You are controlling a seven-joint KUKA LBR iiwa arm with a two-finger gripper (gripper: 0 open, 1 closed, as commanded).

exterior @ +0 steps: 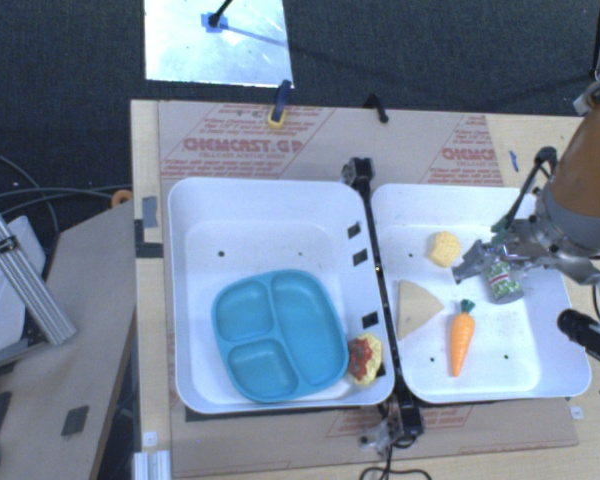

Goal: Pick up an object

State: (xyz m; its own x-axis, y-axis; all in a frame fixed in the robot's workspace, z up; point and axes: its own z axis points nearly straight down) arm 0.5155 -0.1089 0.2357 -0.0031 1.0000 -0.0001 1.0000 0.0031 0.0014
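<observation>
My gripper (492,264) hangs over the right bin (540,368), near its back right part. A small green and white can (502,282) sits tilted between its fingers, so the gripper is shut on it. A yellow corn piece (443,248) lies just left of the gripper. An orange carrot (461,336) with a green top lies in front of it. A beige wedge (416,306) rests against the bin's left wall.
The left bin (210,228) holds a blue divided plate (278,334) and a red and yellow food toy (364,358) at its front right corner. A black ridge (375,268) divides the two bins. Bare floor shows at the right bin's front right.
</observation>
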